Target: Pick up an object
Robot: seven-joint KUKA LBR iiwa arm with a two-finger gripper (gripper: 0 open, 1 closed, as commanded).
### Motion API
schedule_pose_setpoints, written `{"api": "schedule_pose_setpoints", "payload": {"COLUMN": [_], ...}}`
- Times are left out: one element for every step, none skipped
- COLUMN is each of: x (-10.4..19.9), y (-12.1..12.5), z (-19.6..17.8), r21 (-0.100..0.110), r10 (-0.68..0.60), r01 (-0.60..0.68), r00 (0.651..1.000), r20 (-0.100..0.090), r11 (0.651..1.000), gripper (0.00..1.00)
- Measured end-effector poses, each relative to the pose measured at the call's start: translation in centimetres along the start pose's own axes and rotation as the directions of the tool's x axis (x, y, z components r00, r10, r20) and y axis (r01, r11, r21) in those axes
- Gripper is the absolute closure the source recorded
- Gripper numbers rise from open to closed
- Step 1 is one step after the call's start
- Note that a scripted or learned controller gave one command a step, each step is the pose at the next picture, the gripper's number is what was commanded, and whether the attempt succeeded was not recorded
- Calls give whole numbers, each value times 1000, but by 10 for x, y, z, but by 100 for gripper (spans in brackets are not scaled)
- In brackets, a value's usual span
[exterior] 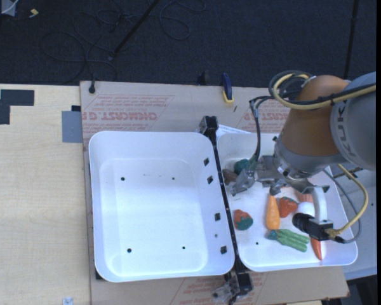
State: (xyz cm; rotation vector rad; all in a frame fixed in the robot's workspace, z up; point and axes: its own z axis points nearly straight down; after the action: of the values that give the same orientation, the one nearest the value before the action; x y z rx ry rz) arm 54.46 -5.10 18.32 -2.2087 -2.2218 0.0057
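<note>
Gripper (244, 182) low in the right bin (343, 256), right of centre in the frame, near the divider between the two bins. Whether open or closed: cannot tell from this angle, metal parts blurred against a teal object (242, 166) just beside. Likeliest targets lower in that bin: an orange carrot-like toy (272, 213) standing lengthwise, a green ridged piece (290, 239) below it, a red-and-green lump (242, 219) to the left. Probably light, hollow plastic, stiff and smooth, so prone to slipping. Best taken across the carrot's thick middle, narrow axis between the pads. Left bin (105, 170) alongside.
</note>
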Motion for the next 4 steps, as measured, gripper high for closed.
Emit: {"api": "schedule_pose_setpoints", "payload": {"x": [-70,-95,-133,-136], "y": [16,59,91,91], "z": [9,100,94,84], "r21": [-7,-4,-6,-5], "r10": [10,7,0,1], "r01": [-10,-7,0,-1], "r00": [1000,1000,1000,1000], "r20": [5,4,-2,2], "r11": [1000,1000,1000,1000], "gripper": [0,0,0,100]}}
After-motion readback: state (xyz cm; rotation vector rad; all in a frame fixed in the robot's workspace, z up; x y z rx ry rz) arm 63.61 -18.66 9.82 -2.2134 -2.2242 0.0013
